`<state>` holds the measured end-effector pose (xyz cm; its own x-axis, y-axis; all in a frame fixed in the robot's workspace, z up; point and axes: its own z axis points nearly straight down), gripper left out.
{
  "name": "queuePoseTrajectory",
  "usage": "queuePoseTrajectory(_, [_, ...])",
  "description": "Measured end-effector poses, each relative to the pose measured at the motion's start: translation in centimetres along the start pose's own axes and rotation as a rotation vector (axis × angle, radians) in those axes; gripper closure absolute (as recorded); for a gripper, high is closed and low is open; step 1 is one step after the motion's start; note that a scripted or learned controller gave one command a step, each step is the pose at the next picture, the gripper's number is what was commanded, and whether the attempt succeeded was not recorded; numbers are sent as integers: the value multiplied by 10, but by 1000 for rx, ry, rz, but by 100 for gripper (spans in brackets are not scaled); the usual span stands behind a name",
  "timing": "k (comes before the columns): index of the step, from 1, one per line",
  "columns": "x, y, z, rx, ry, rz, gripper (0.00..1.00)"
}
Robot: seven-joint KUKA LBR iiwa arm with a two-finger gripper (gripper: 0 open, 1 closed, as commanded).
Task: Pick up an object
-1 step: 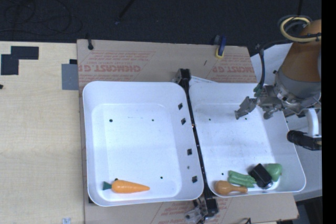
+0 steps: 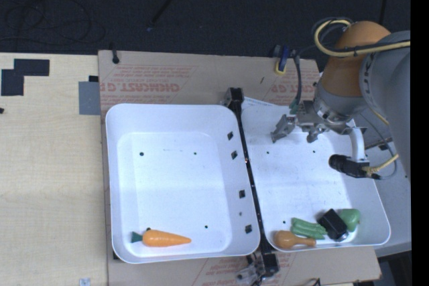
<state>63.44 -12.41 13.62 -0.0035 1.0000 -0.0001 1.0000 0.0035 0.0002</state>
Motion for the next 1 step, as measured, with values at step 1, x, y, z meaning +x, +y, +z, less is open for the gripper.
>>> queuePoseTrajectory(1, [55,12,-104,-8,1,-3,0])
